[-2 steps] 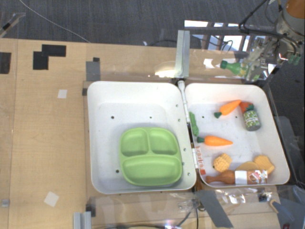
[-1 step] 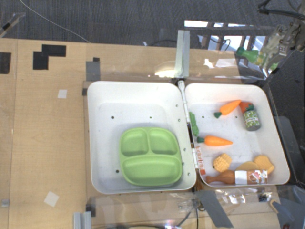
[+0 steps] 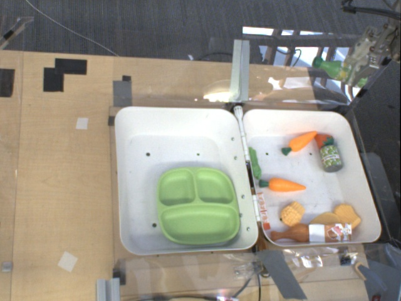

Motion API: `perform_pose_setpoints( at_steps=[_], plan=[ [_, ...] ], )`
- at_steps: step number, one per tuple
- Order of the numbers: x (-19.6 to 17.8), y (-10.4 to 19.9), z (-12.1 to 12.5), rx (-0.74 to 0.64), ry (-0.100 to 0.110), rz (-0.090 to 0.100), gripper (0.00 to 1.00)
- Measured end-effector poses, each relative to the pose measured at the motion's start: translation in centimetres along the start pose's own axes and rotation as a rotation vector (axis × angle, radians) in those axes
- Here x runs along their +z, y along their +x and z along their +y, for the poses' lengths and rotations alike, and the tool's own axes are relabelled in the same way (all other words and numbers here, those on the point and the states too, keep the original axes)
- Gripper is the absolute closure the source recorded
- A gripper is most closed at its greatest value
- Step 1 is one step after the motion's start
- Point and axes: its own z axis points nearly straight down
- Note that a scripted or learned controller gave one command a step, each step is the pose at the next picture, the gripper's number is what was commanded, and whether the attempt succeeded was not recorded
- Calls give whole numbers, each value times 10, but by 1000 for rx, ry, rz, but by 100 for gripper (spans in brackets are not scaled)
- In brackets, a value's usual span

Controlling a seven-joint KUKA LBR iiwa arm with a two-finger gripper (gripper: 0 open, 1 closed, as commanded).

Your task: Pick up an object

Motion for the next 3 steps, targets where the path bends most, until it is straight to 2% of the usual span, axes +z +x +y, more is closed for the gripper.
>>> perform_pose_setpoints(
  at_steps=[1,2,3],
  plan=[
    [105,55,4,92,3,26,100],
    [184,89,59,78,0,25,100],
    [155,53,82,-142,-2,13,100]
  ],
)
